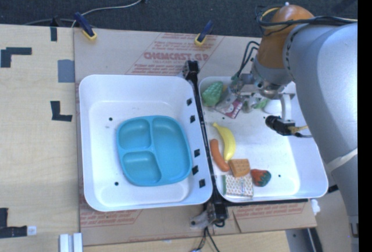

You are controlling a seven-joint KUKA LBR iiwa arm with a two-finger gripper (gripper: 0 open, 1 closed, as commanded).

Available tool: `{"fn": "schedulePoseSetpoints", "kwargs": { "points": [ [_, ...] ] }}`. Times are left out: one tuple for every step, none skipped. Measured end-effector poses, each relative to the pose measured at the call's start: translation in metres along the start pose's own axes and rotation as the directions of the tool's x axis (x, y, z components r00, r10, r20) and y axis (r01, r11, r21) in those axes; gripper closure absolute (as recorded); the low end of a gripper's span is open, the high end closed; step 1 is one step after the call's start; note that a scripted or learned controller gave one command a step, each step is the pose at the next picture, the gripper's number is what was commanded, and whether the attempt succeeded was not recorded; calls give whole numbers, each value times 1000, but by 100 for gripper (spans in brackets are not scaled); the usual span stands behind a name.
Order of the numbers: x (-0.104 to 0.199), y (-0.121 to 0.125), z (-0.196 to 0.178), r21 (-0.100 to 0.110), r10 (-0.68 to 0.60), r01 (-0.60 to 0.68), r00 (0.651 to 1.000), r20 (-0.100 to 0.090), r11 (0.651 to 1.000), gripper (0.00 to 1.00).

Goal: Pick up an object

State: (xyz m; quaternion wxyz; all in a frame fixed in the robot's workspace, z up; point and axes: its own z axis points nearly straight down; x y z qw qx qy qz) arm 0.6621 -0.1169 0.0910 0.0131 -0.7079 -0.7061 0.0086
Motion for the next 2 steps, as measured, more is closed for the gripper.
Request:
{"fn": "schedulePoseSetpoints", "kwargs": {
  "points": [
    [-18,1,7,6,1,-1,1000,-8,1000,0],
    [-20,0,-1,10,-8,8,1000,0,1000,100]
  ]
}}
